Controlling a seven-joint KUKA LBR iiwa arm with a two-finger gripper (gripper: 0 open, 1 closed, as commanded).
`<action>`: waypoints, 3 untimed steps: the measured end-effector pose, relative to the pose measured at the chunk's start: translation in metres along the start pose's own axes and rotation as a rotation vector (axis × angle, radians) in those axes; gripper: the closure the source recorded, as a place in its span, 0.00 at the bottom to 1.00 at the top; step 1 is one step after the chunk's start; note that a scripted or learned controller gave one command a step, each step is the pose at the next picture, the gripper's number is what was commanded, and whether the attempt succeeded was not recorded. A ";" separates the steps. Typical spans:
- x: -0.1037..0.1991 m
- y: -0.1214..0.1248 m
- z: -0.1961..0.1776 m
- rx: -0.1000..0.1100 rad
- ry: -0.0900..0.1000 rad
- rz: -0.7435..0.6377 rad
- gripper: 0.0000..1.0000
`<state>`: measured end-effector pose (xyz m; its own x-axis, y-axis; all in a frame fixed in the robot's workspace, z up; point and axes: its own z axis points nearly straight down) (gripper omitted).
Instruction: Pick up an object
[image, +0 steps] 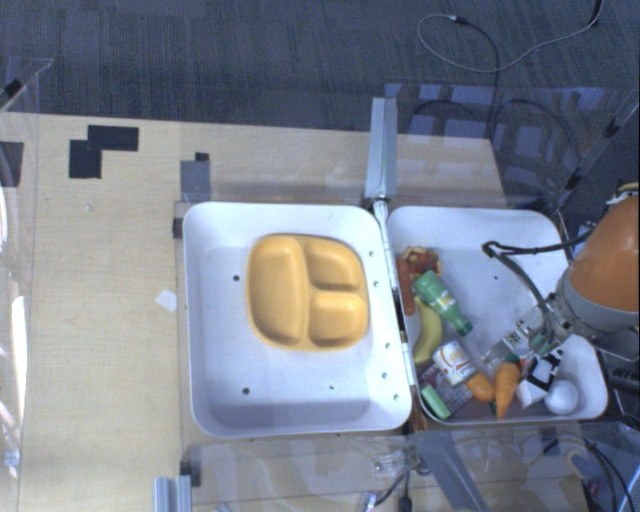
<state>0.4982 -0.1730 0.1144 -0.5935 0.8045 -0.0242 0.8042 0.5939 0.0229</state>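
The right bin (520, 225) holds a heap of small objects. A green bottle (440, 301) lies next to a yellow banana (427, 336), with a red object (405, 272) at the bin's left wall. Lower down are a small can (455, 361), an orange carrot (506, 386), a white ball (561, 398) and a green piece (433, 403). My gripper (527, 342) hangs low over the bin's lower right, just above the carrot and right of the can. Nothing is visibly held in it.
The left bin (215, 400) carries a yellow divided tray (305, 291). A metal post (380, 145) stands between the bins at the back. Black cables (520, 262) loop over the right bin near the arm's orange band (610, 255).
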 end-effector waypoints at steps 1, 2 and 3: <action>0.016 0.009 0.011 0.003 -0.003 -0.333 0.00; 0.016 0.011 0.001 0.001 -0.001 -0.331 1.00; -0.007 0.001 -0.047 0.013 0.020 -0.431 1.00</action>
<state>0.5016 -0.1773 0.1618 -0.8756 0.4830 -0.0099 0.4830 0.8756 0.0026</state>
